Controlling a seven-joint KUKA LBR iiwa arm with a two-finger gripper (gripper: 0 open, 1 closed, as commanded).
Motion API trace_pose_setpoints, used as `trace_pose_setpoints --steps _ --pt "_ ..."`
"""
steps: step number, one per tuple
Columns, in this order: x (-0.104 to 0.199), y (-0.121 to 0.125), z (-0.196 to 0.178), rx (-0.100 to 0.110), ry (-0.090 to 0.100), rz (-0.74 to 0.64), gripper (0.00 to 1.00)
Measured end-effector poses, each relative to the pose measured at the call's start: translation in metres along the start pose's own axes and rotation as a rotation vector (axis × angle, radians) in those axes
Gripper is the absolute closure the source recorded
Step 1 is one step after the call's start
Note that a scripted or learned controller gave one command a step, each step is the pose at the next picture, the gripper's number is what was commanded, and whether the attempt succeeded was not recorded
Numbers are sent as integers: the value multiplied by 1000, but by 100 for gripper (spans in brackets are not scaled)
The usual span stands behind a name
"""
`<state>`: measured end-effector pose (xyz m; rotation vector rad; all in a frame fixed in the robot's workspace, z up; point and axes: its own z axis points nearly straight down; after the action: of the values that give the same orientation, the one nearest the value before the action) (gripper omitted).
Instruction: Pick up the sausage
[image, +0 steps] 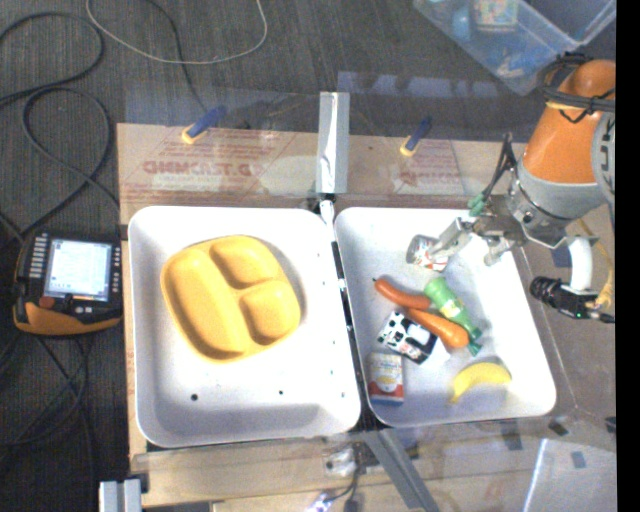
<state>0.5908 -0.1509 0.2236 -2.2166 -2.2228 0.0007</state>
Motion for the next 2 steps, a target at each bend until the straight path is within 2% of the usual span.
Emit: trace_pose_setpoints --steps 1,2 --pt "55 67 102 -4 -4 -142 0" --pt "43 15 134 -14 -6 -458 0"
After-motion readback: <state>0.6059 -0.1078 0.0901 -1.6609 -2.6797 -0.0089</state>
